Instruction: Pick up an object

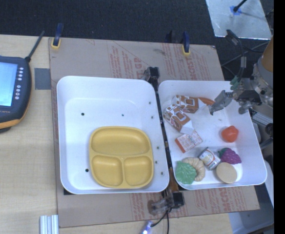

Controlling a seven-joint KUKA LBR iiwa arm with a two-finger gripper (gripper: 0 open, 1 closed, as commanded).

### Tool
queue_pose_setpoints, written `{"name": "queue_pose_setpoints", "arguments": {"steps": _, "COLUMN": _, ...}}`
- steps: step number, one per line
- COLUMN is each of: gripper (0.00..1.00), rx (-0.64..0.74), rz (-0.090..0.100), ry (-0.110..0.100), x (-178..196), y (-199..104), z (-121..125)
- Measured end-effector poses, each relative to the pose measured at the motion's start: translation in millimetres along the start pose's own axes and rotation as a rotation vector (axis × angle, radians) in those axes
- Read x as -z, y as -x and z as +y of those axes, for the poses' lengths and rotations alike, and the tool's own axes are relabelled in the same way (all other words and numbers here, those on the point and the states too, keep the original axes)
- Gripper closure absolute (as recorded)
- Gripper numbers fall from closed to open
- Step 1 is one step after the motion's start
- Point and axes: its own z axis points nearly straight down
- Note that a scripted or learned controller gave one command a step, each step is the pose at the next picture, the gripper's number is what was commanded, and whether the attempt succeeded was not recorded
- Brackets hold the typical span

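The left bin (69, 130), in the middle of the frame, holds a yellow divided plate (121, 156). The right bin (257, 145) holds the small objects. The gripper (233, 104) hangs at the right edge, fingers apart and grasping nothing (the pick is not yet made). The red tomato (230, 133) lies just below it, so next I judge a descent and closing.
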Motion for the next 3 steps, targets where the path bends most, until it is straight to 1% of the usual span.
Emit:
{"name": "queue_pose_setpoints", "arguments": {"steps": 1, "gripper": 0.00, "rx": 0.001, "rz": 0.000, "ry": -0.004, "x": -130.2, "y": -30.7, "z": 65.3}}
{"name": "queue_pose_setpoints", "arguments": {"steps": 2, "gripper": 0.00, "rx": 0.000, "rz": -0.006, "ry": 0.015, "x": -164.2, "y": -26.9, "z": 102.2}}
{"name": "queue_pose_setpoints", "arguments": {"steps": 3, "gripper": 0.00, "rx": 0.001, "rz": -0.004, "ry": 0.014, "x": -174.1, "y": 1.9, "z": 113.3}}
